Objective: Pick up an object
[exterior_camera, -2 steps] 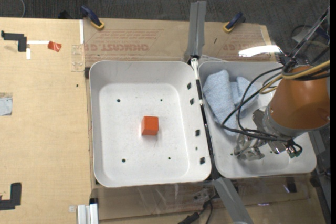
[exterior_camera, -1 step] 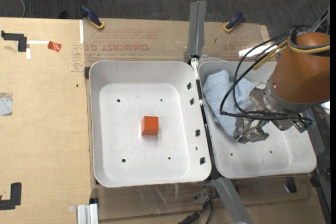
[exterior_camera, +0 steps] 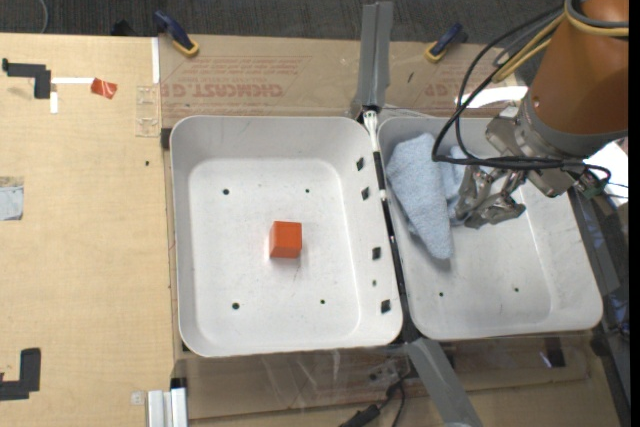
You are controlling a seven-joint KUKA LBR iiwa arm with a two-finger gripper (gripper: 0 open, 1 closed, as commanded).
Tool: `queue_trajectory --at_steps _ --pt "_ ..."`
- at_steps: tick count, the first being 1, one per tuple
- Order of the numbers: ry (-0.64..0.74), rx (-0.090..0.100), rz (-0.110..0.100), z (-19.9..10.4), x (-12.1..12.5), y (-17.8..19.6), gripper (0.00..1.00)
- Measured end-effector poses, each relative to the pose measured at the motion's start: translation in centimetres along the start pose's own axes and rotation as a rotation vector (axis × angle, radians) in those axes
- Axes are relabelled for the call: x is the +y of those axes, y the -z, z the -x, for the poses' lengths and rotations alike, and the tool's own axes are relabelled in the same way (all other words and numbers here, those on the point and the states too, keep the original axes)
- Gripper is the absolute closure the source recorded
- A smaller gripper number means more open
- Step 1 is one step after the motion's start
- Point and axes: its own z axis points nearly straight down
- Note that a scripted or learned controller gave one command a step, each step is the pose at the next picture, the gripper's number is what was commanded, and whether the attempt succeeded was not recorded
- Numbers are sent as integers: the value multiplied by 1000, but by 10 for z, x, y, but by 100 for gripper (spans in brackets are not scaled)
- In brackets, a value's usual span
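Hand (exterior_camera: pixel 487 205) sits low in the right bin (exterior_camera: pixel 520 310), at about 3 o'clock in the view, right beside a crumpled light-blue cloth (exterior_camera: pixel 420 195) lying along that bin's left wall; probably going for the cloth as nearest target. Can't tell if the fingers are apart or together, too cluttered. Cloth: soft, folded, pale blue, draped, touching or nearly touching the hand. Orange-red cube (exterior_camera: pixel 286 239) sits alone mid left bin (exterior_camera: pixel 200 245), well apart.
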Motion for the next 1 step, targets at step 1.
queue_trajectory --at_steps 1 --pt "200 1 3 45 -3 -27 100"
